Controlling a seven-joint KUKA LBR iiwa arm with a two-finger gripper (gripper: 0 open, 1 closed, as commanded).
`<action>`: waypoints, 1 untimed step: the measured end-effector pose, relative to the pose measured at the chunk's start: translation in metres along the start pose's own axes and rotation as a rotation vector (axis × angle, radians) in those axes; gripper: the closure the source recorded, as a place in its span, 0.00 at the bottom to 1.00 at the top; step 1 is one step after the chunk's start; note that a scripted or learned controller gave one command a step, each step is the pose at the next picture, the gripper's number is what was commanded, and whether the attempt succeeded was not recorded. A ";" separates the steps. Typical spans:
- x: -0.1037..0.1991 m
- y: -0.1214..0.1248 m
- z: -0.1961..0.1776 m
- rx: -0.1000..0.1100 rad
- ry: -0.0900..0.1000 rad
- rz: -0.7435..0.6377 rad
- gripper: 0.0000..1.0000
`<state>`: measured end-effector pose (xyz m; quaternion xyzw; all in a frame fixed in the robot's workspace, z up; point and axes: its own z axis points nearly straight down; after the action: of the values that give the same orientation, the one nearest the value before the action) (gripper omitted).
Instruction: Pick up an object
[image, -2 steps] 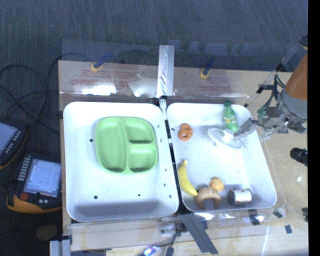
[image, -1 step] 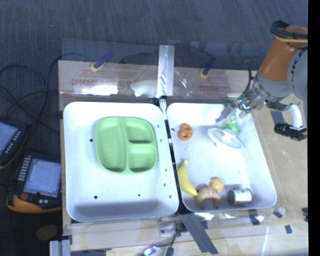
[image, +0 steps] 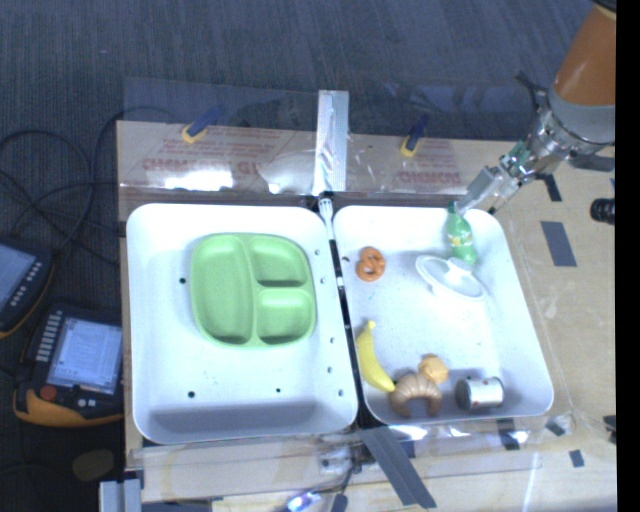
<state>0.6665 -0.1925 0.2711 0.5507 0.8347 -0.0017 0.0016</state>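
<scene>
You've got the arm (image: 585, 75) coming in from the upper right, orange band at the top corner. The gripper (image: 468, 208) sits over the back right corner of the right bin (image: 520, 300), angled down and to the left. Its tip is right at the top of a small green bottle (image: 459, 238), which stands just inside that corner. You can't tell from this angle how far the gripper is spread or whether it has hold of the bottle; the tip is too small and blurred.

Rest of the right bin:
- White bowl or cup (image: 450, 276) just in front of the bottle, touching or nearly so.
- Small orange pretzel-like piece (image: 370, 264) near the left wall, toward the back.
- Banana (image: 373, 362) along the left wall, toward the front.
- Brown croissant-like piece (image: 415, 393) at the front, touching the banana's end.
- Small tan lump (image: 433, 368) just behind it.
- Metal can (image: 480, 392) lying on its side, just right of the croissant.

Left bin (image: 160, 400) holds a green divided plate (image: 252, 288), three compartments, lying flat near the middle.

Worktop (image: 590, 300) shows dark tape strips to the right of the bins. On the floor to the left you have a handheld pendant (image: 70, 365) with cables.
</scene>
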 end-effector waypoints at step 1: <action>0.027 -0.052 0.159 -0.001 0.006 0.101 0.00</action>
<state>0.6078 -0.1885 0.1121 0.5921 0.8059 0.0004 -0.0005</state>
